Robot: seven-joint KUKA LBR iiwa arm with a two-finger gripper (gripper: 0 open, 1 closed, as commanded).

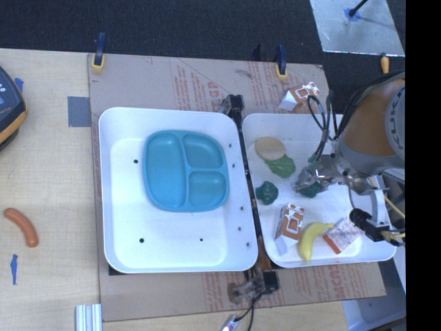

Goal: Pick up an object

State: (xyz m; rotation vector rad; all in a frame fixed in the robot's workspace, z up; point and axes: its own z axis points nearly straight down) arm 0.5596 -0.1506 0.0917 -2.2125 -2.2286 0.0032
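The robot arm (368, 133) reaches into the right white bin (358, 257). Its gripper (313, 179) is low down in the middle of that bin, and it sits on top of a dark green thing (310, 189), touching it. I cannot tell if the gripper is open or closed. Just to the left of the gripper is a light green toy (281, 165), with a tan round thing (269, 147) above it. A dark green toy (267, 192) sits a bit lower on the left. Below the gripper are a small brown and white box (291, 221), a yellow banana (311, 238) and a red and white packet (342, 237). Far to the left, the other white bin (124, 247) holds a blue plate (186, 171).
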